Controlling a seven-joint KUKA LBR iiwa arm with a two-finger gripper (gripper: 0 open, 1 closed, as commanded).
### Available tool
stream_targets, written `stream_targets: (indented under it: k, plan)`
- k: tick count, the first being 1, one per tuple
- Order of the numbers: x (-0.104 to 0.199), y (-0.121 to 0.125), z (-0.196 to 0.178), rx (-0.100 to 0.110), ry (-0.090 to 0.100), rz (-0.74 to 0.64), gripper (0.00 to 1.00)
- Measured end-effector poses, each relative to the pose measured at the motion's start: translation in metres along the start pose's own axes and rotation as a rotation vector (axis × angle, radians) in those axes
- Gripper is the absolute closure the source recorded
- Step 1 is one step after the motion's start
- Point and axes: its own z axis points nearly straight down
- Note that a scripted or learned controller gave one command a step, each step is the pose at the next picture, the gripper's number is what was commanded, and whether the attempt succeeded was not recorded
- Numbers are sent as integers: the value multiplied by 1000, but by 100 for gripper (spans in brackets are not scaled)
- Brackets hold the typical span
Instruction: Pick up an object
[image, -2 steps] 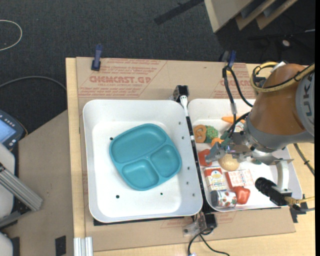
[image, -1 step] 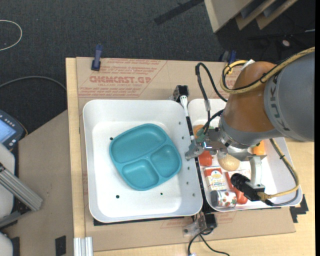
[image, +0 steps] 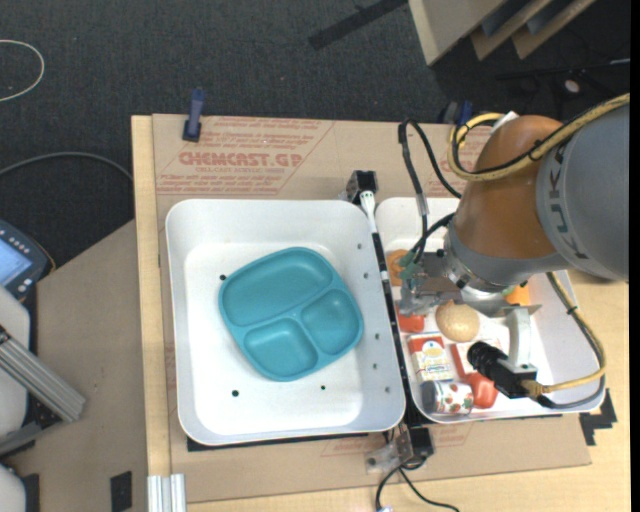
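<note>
My gripper (image: 419, 293) is lowered into the left part of the right bin (image: 580, 345), below the grey and orange wrist. Just right of it lies a tan rounded object (image: 459, 322). In front of it sits a red and white carton (image: 429, 356), and nearer the bin's front edge lie a small can with a printed label (image: 447, 398) and a red object (image: 484, 391). An orange piece (image: 399, 266) shows behind the gripper, and another orange piece (image: 517, 295) peeks out under the wrist. The arm hides much of this bin.
The left bin (image: 190, 300) holds a teal divided plate (image: 290, 312) near its middle. A black divider (image: 383, 290) runs between the bins. The bench is brown cardboard with a blue clip (image: 193, 114) at the back.
</note>
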Motion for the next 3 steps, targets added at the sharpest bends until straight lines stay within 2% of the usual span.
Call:
stream_targets:
  k: [1,2,3]
  plan:
    - [96,-28,-116,-10,7,-14,100]
    - [107,-27,-220,-12,4,-5,100]
    - [164,-29,-213,0,1,-7,100]
